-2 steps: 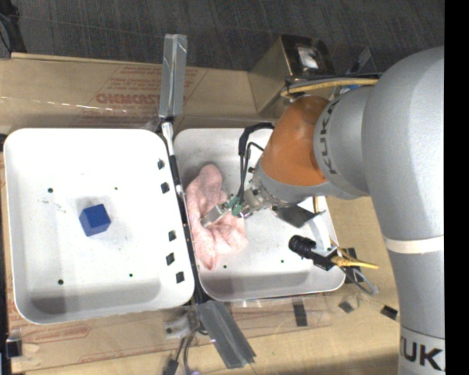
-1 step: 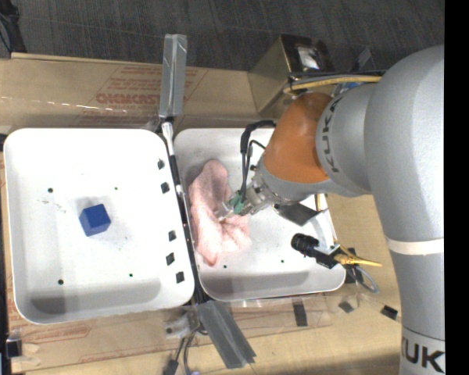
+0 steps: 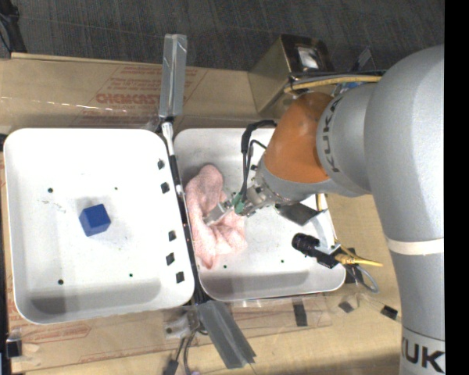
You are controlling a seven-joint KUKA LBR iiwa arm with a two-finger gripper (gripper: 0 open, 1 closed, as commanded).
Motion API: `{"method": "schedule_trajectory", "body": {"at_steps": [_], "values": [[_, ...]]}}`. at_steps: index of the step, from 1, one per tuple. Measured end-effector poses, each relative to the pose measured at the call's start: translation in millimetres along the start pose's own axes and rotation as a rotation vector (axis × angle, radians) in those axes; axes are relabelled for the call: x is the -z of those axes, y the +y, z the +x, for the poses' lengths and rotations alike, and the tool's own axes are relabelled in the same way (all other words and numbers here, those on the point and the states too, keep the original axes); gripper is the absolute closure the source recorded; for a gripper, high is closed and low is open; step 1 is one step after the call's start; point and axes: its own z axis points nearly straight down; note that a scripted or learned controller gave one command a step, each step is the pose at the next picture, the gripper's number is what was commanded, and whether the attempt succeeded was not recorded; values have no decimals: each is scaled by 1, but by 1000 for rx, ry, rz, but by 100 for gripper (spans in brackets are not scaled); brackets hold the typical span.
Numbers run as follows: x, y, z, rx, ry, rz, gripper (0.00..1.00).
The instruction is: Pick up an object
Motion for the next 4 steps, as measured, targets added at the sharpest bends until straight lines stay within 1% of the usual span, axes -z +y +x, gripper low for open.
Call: {"method": "schedule_trajectory", "body": {"at_steps": [1,2,3,4], "values": [[-10,-2,2,32,-3,-1,0],[-10,-2,2,33,-3,-1,0],[-1,-2,3,37,0,1,100],[9,-1,4,40,0,2,100]]}}
